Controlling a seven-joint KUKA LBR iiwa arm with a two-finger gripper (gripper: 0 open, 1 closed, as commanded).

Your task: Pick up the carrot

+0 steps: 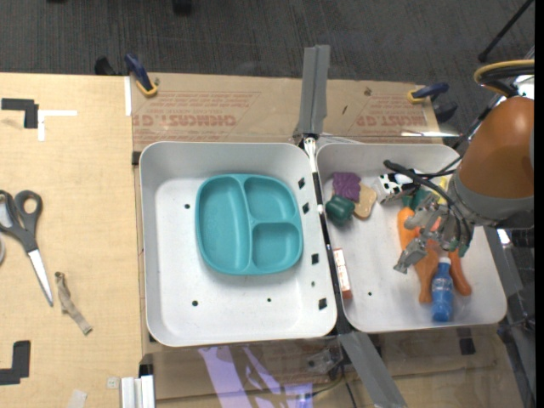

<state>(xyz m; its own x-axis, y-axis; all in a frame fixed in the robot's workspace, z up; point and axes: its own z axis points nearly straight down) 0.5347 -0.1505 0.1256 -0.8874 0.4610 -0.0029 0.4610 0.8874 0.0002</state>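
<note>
Gripper (pixel 418 249) low in the right bin (pixel 374 308) — fingers' state unclear — over a smooth, tapered orange carrot (pixel 428 280) beside a blue bottle (pixel 441 294).

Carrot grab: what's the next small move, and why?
Probably a short descent with the fingers straddling the carrot. The gripper hangs right over it in the right bin, but a blue bottle lies against the carrot's lower end, so stay toward the upper part.

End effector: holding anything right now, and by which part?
Cannot be told. The end effector sits low over the carrot in the right bin, beside the blue bottle; no grip is visible.
</note>
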